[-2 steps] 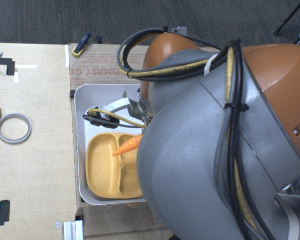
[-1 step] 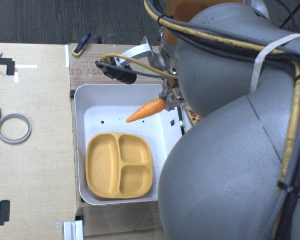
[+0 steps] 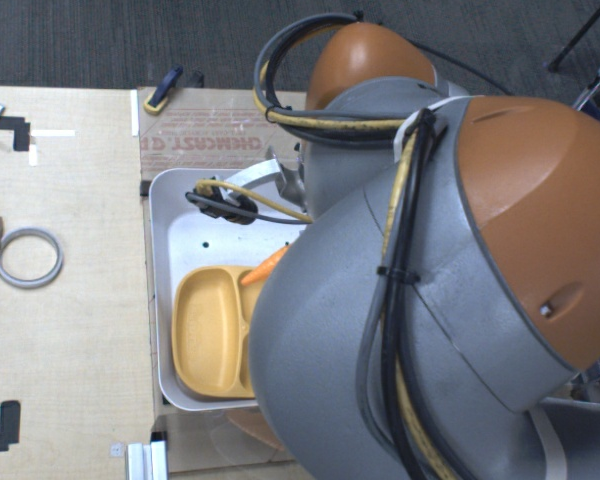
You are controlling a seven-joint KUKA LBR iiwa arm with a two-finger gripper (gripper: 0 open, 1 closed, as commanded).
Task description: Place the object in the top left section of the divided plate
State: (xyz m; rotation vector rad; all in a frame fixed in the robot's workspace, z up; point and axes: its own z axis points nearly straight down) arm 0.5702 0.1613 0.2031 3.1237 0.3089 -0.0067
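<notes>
the grey arm covers most of the white bin and hides the claw, so its state cannot be told. a yellow divided plate lies in the bin, with an orange object at its upper edge, partly under the arm. a roll of tape rests on the tabletop.

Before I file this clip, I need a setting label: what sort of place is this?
Probably a robotics lab workbench, not a kitchen: a big grey and orange robot arm looms over a shallow white bin holding a yellow plastic divided plate, on a pale wooden bench marked with tape.
</notes>
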